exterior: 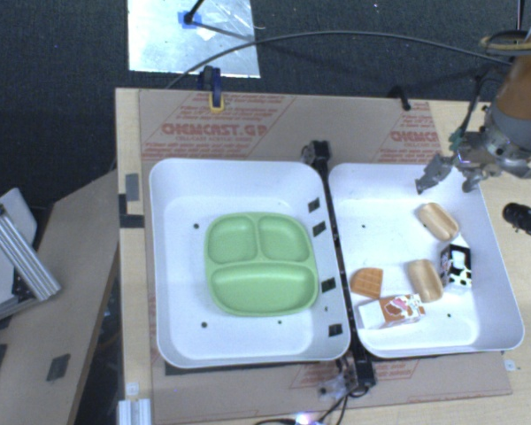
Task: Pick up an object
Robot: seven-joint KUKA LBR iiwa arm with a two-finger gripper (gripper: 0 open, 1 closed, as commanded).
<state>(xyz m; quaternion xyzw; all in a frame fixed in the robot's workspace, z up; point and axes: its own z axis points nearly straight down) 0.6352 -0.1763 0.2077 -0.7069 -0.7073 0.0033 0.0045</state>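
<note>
The worktop [248,118] carries two shallow white bins side by side. The left bin [173,237] holds one green divided plate [261,264] with three compartments. The right bin [380,202] holds five small objects, all in its near and right-hand portion: two tan bread-like rolls, one flat orange wedge [366,282], one red-and-white packet [394,309] and one black-and-white carton [457,266].

One arm [518,96] enters from the right. Its gripper [451,173] hangs over the far right corner of the right bin. Two fingers point down and stand spread apart, so the jaws are open, and nothing lies between them.

No particular object is named by the task; the nearest candidate is the upper roll [438,221]. It lies on the bin floor just toward the camera from the jaws, near them but not touching. Its long axis runs diagonally, from far-left to near-right in the view. The lower roll [425,280] lies further toward the camera, close beside the carton, with its long axis close to the bin's depth direction.

Judgement: a short travel toward the camera, followed by a descent, places the jaws over the upper roll. A closing line set across its short width suits the grasp.
</note>
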